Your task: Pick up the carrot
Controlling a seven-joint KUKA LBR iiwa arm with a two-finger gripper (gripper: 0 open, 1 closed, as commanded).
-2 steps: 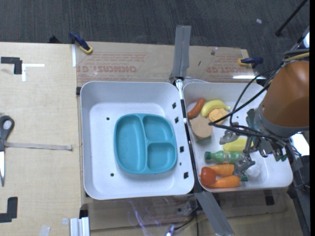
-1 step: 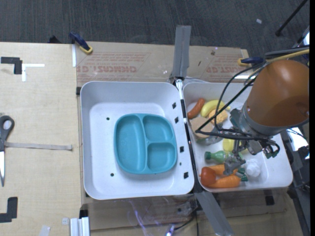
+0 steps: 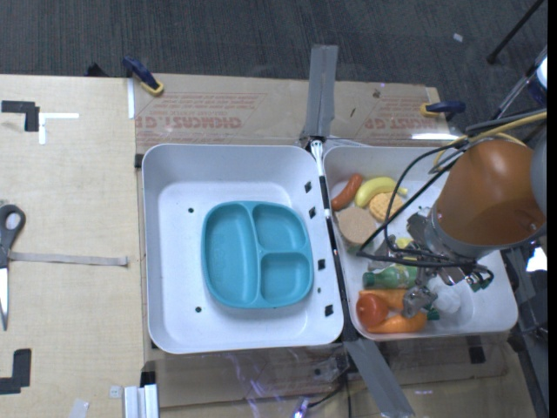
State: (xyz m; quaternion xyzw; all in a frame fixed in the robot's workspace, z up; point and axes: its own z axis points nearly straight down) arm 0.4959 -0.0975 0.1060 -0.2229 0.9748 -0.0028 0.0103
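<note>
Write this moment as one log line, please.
gripper: low in right bin | carrot: lying at near wall, just below gripper | grasp: not visible

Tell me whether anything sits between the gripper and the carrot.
Nothing visible does. The gripper hangs low in the right bin, just above the carrot, which lies along the bin's near wall. A red tomato touches the carrot's left side and a green bottle lies just behind, crowding the grasp but not blocking it.
</note>
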